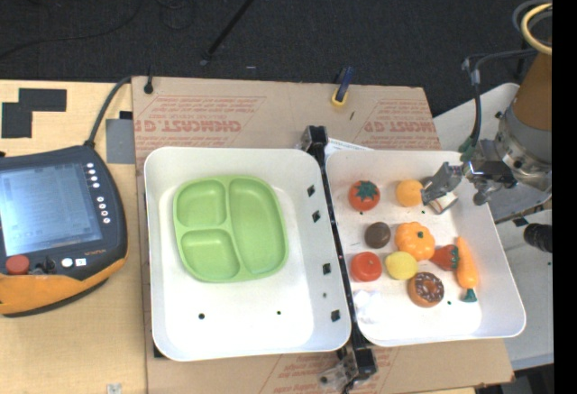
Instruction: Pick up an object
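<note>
A slanted overhead view of a bench bearing two shallow white bins side by side on a cardboard sheet. The left bin holds a light green divided plate with three compartments. The right bin holds a cluster of small toy foods, and places below are given relative to the orange pumpkin near that bin's middle.

Up and to the left of the pumpkin sits a red tomato with a green top. Straight above the pumpkin is a small orange ball. Just left of the pumpkin is a dark brown round piece. Below and left is a red round piece; directly below, touching the pumpkin, is a yellow lemon-like piece. Below and slightly right lies a chocolate doughnut with sprinkles. Just right of the pumpkin is a small red piece, and beyond it an orange carrot lying upright along the bin.

The grey arm enters from the right edge. Its gripper sits above and to the right of the pumpkin, just beside the orange ball. Whether it is spread or pressed together cannot be told, and nothing is seen in its grasp.

Left of the bins rests a control tablet with an orange underside
</note>
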### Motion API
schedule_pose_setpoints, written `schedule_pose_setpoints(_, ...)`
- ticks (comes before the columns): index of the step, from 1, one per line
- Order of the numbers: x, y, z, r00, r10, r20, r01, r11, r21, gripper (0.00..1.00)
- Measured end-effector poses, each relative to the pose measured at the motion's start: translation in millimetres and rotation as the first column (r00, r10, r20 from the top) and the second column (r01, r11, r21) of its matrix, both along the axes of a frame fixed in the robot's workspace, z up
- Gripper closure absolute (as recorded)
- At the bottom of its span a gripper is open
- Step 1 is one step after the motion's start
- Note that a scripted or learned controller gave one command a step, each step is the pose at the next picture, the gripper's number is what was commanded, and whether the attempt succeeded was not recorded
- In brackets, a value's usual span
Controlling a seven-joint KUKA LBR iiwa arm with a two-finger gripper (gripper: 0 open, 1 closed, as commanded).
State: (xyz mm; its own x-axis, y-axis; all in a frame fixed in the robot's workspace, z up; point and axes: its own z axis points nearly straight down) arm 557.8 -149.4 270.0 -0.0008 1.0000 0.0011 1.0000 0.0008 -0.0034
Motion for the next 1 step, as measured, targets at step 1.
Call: schedule_pose_setpoints(1, -0.2, -1.1, 9.7, 1.000, 0.000, -0.002, 0.000, 1.000, 0.001, 1.00)
